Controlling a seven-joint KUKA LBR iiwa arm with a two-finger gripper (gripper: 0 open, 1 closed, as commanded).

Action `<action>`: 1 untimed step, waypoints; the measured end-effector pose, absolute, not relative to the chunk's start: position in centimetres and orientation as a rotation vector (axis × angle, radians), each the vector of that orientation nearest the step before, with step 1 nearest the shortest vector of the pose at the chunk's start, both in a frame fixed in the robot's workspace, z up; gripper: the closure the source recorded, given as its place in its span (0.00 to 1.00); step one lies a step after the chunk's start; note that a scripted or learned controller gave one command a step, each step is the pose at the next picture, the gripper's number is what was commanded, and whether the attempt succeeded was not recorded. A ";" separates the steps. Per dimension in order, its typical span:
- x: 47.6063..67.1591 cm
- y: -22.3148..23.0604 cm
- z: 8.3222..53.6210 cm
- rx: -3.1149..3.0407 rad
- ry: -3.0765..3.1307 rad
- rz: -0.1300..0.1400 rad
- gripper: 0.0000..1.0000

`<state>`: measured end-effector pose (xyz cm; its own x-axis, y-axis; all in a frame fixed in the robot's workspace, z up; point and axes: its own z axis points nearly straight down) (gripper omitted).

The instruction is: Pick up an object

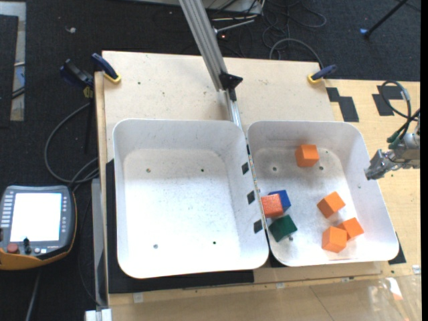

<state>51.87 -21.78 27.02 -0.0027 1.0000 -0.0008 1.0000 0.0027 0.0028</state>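
Robotics lab, test-bench setup. Plywood bench clamped at the corners with blue-and-yellow clamps, two white bins set side by side on it. Handheld control pendant with a lit screen lies on the dark carpet to the left. Loose cables trail across the floor behind. Metal pole slants over the bench. Black tape marks on the board at right.

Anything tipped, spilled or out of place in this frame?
Nothing stands out. All the blocks lie inside the right bin: four orange ones, a blue block and a dark green block. The gripper sits at that bin's right rim.
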 end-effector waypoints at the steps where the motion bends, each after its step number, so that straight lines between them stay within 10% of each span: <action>1: 51.9 -21.8 27.0 2.217 2.223 0.001 0.00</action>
